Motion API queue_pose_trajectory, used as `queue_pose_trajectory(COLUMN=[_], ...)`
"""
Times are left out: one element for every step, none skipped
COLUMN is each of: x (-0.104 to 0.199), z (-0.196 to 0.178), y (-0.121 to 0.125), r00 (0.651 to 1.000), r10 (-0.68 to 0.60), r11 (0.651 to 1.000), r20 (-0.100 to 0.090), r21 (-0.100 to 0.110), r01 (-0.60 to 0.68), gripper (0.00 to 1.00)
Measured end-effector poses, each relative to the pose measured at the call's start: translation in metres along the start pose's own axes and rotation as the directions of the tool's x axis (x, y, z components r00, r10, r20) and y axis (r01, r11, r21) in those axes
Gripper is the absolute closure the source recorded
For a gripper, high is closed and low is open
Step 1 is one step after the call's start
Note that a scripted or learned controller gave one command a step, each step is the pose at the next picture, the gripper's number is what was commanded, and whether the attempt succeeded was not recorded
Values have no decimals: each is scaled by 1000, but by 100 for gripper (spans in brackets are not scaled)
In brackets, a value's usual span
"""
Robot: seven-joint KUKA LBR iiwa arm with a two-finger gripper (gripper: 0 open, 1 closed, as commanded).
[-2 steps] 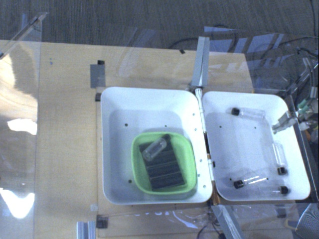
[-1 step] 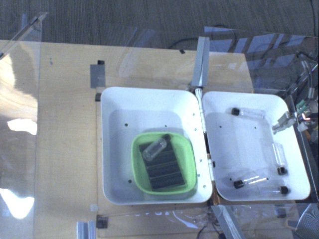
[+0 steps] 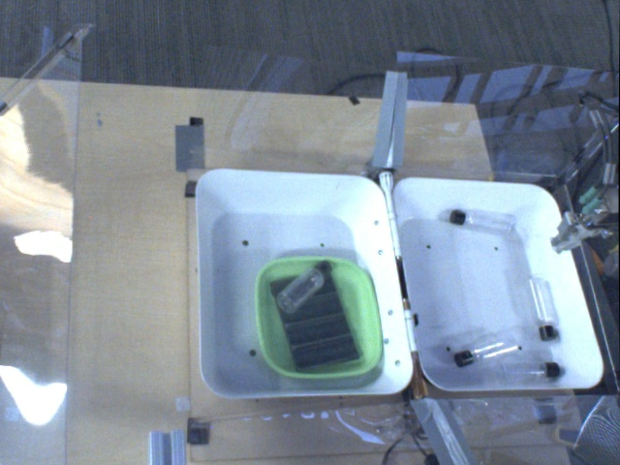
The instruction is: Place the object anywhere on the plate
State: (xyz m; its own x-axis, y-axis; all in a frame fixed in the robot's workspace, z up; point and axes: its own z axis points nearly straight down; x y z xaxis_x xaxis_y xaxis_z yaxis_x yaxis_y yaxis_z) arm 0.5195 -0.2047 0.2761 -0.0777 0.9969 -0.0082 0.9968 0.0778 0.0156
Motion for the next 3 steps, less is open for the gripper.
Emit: queue_pose_trajectory(x=[0, 0, 1], z=[0, -12, -12], y=[0, 3, 3], r00=[1000, 1000, 1000], r10=[0, -8, -8], r11=[1000, 1000, 1000], r20=[0, 4, 4], r21=[0, -9, -8], r01=[0, 8, 8], gripper=[0, 100, 0])
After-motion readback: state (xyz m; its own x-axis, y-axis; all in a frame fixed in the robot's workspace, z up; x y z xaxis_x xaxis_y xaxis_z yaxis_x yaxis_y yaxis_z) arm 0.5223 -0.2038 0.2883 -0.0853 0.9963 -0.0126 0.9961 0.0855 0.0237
